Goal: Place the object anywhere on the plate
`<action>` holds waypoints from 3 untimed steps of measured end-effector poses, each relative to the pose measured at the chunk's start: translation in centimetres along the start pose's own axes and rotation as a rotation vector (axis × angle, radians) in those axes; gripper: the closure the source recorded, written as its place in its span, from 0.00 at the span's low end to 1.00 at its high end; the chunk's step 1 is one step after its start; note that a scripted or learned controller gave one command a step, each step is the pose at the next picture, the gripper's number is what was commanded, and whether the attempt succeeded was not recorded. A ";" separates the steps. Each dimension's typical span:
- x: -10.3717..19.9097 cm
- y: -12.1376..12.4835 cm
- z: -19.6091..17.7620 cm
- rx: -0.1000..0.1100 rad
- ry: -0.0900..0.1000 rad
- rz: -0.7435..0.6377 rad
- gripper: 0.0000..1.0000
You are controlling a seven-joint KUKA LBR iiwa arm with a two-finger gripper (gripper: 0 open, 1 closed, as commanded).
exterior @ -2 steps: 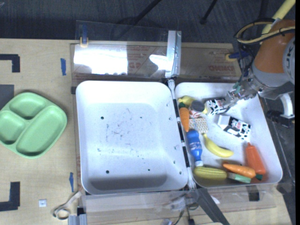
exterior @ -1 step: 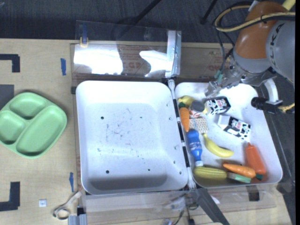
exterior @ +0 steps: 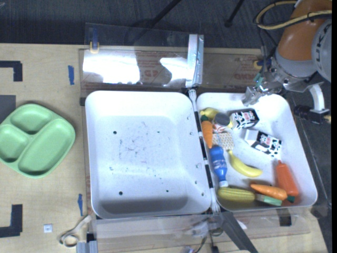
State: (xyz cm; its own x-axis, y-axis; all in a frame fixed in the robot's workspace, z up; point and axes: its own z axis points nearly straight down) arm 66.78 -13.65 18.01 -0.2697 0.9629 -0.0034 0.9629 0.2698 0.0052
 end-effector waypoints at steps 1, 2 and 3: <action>7.3 2.0 -0.6 0.004 0.004 -0.101 1.00; 13.1 3.6 -0.6 0.004 0.004 -0.236 1.00; 17.8 4.9 -0.6 0.002 0.004 -0.376 1.00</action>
State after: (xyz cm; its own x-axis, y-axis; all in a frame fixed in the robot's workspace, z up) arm 66.72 4.78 18.61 -0.6048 0.7964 -0.0009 0.7964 0.6048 0.0026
